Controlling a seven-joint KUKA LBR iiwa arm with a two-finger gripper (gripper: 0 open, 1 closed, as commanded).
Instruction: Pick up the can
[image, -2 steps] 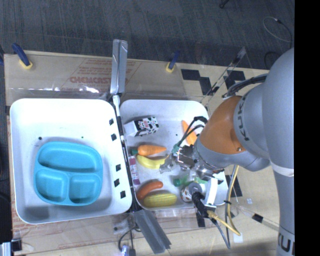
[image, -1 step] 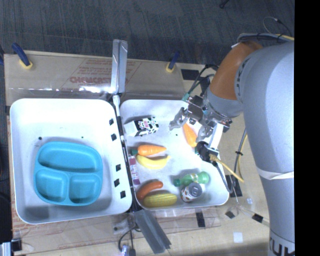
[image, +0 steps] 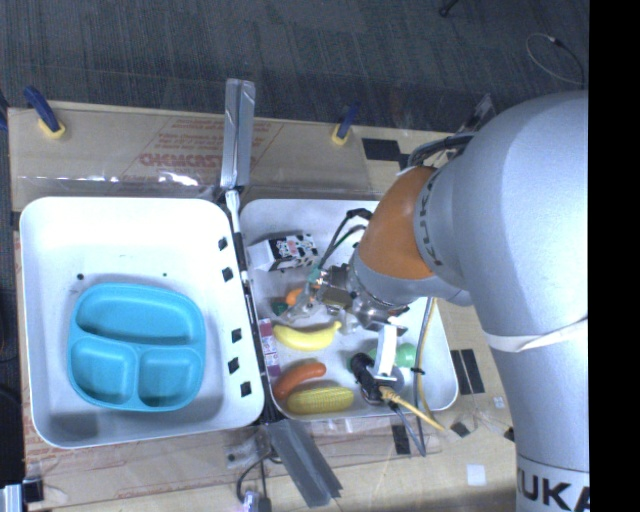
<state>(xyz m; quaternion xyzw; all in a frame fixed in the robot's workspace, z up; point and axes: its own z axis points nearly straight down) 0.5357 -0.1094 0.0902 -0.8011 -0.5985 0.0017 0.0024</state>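
A small black-and-white can (image: 291, 247) lies at the back left of the right bin (image: 440, 385). My gripper (image: 318, 293) hangs over the middle of that bin, below and a little right of the can and apart from it. It sits just above a yellow banana (image: 305, 337) and next to a small orange piece (image: 292, 297). The grey arm with its orange band (image: 400, 240) covers the bin's right side.
A red sausage (image: 298, 375) and a yellow corn cob (image: 320, 399) lie at the front of the right bin. A green item (image: 405, 355) peeks out by the wrist. The left bin (image: 40, 260) holds a blue divided tray (image: 137, 345).
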